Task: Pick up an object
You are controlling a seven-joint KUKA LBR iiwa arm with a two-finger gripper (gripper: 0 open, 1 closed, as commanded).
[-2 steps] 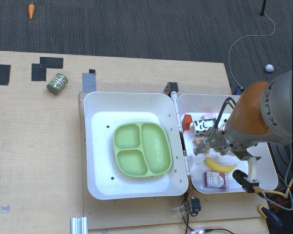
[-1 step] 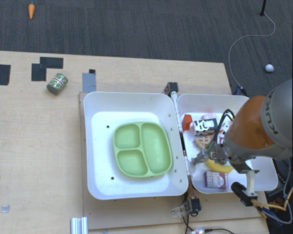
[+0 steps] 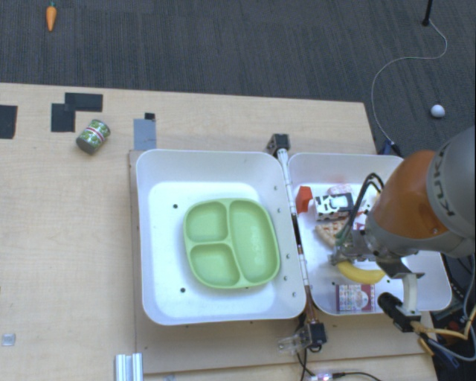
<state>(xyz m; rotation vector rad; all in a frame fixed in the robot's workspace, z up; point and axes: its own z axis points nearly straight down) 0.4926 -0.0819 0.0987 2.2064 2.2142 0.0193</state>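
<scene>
I see the wooden bench (image 3: 67,245) filling most of the view, with dark carpet (image 3: 223,45) beyond its far edge. Two white bins sit side by side on it. The left bin (image 3: 160,298) holds a green divided plate (image 3: 230,243), lying flat near the bin's centre with three compartments facing up. The right bin (image 3: 439,294) is largely covered by the arm (image 3: 424,201), which comes in from the right; its orange band sits over the bin's middle.

Below the band, the gripper (image 3: 355,257) hangs just above a yellow banana (image 3: 358,272), which lies near the bin's near side. I cannot tell how the tool stands at the tip, nor whether it touches the banana.

Near the banana's near side lies a small red-and-white packet (image 3: 354,298). At the bin's far left are a red block (image 3: 303,199), a black-and-white item (image 3: 332,202) just right of it, and a tan object (image 3: 327,233) nearer to me, partly hidden by the arm.

On the bench's far left lies a small green can (image 3: 93,136) on its side, beside black squares (image 3: 74,111). A white ball (image 3: 438,111) rests on the carpet at far right, and a small orange carrot (image 3: 50,16) at far left.
</scene>
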